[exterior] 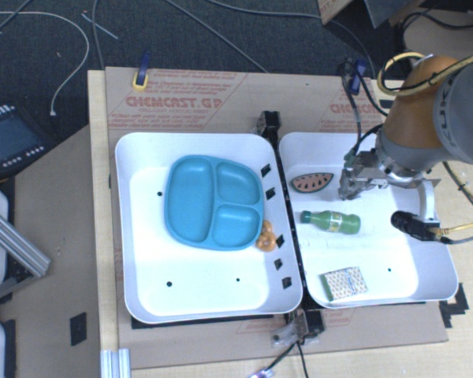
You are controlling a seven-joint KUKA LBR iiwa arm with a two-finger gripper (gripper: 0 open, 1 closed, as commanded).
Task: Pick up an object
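The right bin (426,278) holds a small green bottle (332,221) lying on its side, a watermelon slice (311,183) near the far left wall, and a speckled square sponge (344,283) at the near edge. My gripper (351,186) hangs over the right bin's far half, just right of the watermelon slice and above the bottle's far side. Nothing shows between its fingers. In the left bin (142,250) lies a blue divided plate (214,203) with a small orange-brown piece (266,239) at its right rim.
The two bins meet at a dark divider (282,211) with black clips. The bench is cardboard-topped, with cables on the dark floor at the back.
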